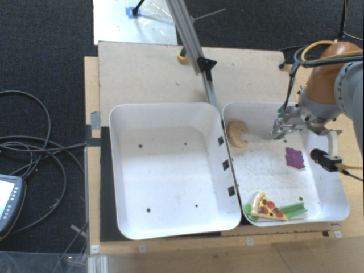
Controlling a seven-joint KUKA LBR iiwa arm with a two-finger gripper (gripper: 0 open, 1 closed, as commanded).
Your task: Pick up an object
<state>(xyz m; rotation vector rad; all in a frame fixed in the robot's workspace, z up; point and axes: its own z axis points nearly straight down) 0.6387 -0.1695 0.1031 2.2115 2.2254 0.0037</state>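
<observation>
The right bin (267, 110) holds a tan croissant (237, 133) near its left wall, a purple grape bunch (294, 157) toward the right, and a pizza slice (267, 207) lying by a green pea pod (291, 210) at the front. My gripper (278, 132) hangs low over the back of this bin, right of the croissant and up-left of the grapes. Nothing shows between its fingers.
The left bin (119, 118) sits beside the right one, with a dividing rim (226, 164) between them. A slanted metal pole (190, 33) crosses the bench's back. Cables and a tablet (8, 201) lie on the floor at left.
</observation>
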